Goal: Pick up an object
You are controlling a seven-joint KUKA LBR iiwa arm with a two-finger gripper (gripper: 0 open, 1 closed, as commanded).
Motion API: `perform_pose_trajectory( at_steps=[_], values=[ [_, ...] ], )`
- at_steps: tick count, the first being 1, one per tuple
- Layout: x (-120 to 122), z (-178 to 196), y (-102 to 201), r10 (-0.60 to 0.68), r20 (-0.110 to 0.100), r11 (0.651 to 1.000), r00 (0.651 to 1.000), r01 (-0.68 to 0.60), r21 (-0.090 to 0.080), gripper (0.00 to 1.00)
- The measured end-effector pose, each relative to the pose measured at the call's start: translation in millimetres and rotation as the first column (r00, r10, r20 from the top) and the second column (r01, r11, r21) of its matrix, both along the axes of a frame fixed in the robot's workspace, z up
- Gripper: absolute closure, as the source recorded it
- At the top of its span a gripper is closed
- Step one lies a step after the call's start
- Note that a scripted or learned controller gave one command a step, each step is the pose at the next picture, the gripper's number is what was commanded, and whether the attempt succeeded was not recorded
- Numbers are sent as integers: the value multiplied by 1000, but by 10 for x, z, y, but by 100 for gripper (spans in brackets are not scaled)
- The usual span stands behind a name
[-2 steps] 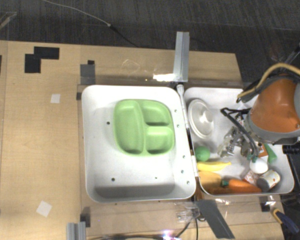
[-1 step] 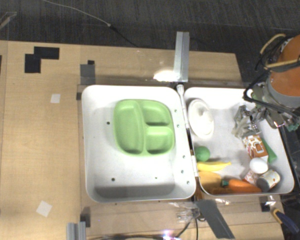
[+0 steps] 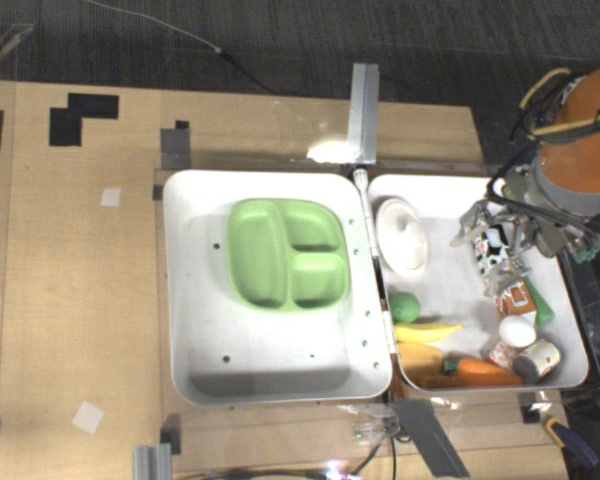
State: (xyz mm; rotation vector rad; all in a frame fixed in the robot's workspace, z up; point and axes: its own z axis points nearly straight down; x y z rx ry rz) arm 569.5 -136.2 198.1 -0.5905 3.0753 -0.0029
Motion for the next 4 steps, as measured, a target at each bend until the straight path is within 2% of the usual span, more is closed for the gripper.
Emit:
perform_pose_trajectory(
  at_steps=[1, 2, 3, 4],
  values=[
    [-240, -932, -303, 108, -10, 994, 994, -108, 2, 0],
    [-521, -1068, -418, -119, 9, 993, 993, 119, 2, 0],
    [-658, -1069, -494, -229, 14, 973, 973, 229, 4, 0],
    [-703, -1065, -404, -289, 17, 957, 957, 289, 0, 0]
  ],
)
